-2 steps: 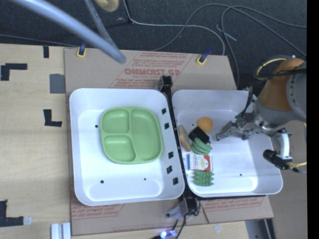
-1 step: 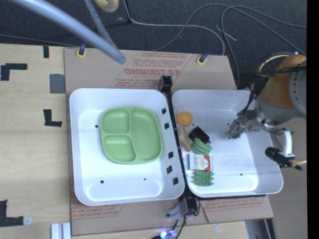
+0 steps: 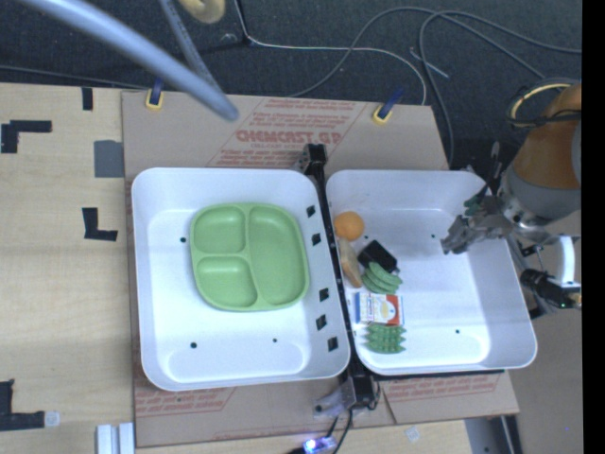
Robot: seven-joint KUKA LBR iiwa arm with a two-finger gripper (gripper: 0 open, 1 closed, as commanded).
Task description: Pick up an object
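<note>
Green tray (image 3: 250,256) fills left bin (image 3: 151,282) — toys clutter right bin (image 3: 492,329).

Two white bins (image 3: 151,282) side by side, brown cardboard sheet (image 3: 284,126) beneath, black cables (image 3: 378,36) behind.

Looks like a robotics lab bench, not anyone's kitchen. Two shallow white bins (image 3: 151,282) sit side by side on a sheet of printed cardboard (image 3: 284,130), held by yellow and blue clamps (image 3: 154,97) at the back edge. Loose cables (image 3: 397,36) trail over dark carpet behind it. Black tape marks (image 3: 95,223) dot the pale wooden bench top, and the grey-and-orange industrial arm (image 3: 548,159) comes in from the right.
</note>
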